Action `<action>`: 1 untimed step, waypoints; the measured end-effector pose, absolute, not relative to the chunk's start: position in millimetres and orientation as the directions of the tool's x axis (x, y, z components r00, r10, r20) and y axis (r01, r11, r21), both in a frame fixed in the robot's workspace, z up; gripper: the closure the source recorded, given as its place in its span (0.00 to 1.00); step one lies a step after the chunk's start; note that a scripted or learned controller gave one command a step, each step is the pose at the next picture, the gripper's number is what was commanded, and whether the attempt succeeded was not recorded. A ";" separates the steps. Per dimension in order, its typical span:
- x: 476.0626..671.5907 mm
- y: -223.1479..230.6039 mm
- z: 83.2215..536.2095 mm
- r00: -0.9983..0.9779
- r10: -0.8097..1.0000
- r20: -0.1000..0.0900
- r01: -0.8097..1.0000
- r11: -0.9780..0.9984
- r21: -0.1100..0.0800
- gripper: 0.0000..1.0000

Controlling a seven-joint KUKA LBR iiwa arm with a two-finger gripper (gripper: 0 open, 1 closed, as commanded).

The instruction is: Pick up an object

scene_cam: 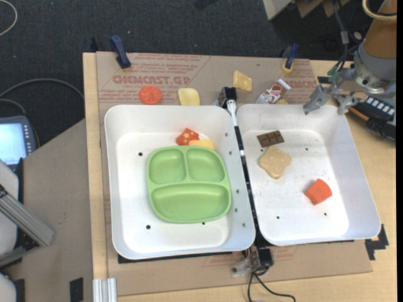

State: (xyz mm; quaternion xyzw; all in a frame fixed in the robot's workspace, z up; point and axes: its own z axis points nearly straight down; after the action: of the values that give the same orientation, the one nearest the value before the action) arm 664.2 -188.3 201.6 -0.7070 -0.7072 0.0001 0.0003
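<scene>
so the claw (332, 97) hangs over the far right corner of the right bin (362, 187), above the rim, its two fingers spread apart with nothing between them and touching nothing i can make out. every candidate lies nearer the camera than it. the brown chocolate bar (271, 138) sits closest, down and to the left of the claw, its long axis running across the bin. just past that is the tan cookie-shaped piece (275, 163), and the orange block (318, 191) lies well below the claw, almost straight toward the camera. likely the next move is a reach inward and down.
</scene>
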 end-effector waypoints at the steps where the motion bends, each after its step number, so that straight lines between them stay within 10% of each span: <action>1: 597.8 -226.7 129.7 0.006 1.000 0.001 1.000 -0.006 -0.011 0.00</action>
State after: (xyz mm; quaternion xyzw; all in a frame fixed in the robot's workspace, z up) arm 597.8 -226.7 129.7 -0.7091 -0.7050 0.0033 0.0043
